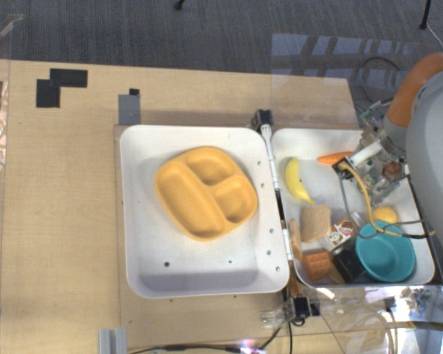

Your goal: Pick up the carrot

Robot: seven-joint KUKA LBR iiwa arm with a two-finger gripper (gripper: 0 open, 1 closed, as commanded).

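The carrot point(331, 158) is a short orange piece lying near the back of the right bin point(319, 140), just right of a banana point(297, 181). My gripper point(375, 171) hangs over the right side of that bin, close to the carrot's right end. Wrist parts and cabling hide its tip, and I cannot tell whether it touches the carrot.
The right bin also holds a teal bowl point(385, 254), a small yellow fruit point(385, 214), a slice of bread point(316, 223), a brown block point(317, 265), a black object point(345, 261) and a small packet point(342, 233). A yellow divided plate point(205, 192) lies in the left bin point(144, 271).
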